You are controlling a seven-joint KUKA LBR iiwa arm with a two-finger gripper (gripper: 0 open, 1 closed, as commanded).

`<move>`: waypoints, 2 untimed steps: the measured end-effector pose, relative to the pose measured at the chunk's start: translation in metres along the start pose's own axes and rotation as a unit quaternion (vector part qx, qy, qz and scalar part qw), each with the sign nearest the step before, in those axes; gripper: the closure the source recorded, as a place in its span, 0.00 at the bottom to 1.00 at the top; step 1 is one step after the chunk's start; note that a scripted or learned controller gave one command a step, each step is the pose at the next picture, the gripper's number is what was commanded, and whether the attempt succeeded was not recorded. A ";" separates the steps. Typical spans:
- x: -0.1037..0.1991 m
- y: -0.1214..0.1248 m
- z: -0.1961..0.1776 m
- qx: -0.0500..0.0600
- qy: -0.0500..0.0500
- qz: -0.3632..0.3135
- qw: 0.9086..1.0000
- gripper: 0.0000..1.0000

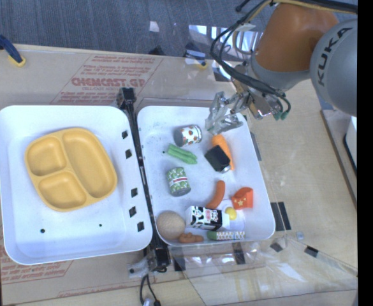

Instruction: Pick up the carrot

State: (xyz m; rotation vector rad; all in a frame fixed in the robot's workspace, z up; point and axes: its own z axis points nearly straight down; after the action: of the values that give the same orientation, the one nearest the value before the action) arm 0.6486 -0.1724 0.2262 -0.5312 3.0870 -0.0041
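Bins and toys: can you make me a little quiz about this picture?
1. True or false: the yellow tray lies in the left bin.
2. What lies nearest the gripper? A) carrot B) ball C) green can
3. Fill in: the carrot has a ____ block on top of it.

Key: 1 true; 2 A; 3 black.
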 end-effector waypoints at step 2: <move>0.056 -0.018 0.134 -0.002 0.004 0.072 0.997 1.00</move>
State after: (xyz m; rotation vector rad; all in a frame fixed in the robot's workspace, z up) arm 0.6031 -0.2078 0.0915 -0.3077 3.1259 0.0007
